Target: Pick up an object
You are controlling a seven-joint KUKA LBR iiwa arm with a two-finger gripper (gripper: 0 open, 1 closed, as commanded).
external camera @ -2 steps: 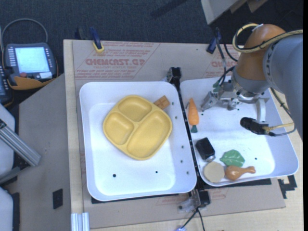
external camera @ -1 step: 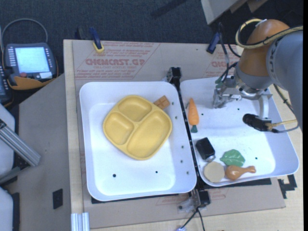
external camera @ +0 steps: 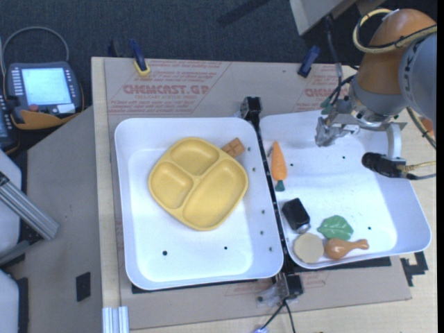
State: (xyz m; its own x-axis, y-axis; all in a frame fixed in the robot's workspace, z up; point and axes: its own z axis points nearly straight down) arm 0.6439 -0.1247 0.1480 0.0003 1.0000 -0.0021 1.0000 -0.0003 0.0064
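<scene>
One tool (external camera: 327,136) | finger spread: cannot tell | over right bin (external camera: 409,220), top corner | nothing seen held

Claw (external camera: 327,139) above right bin (external camera: 388,207), well apart from carrot (external camera: 277,160); yellow plate (external camera: 199,183) in left bin (external camera: 139,207).

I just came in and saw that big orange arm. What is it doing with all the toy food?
The robot arm's gripper hangs over the far end of the right bin with no toy under it. The carrot, black block and chicken leg lie nearer us. A yellow plate sits in the left bin.
</scene>
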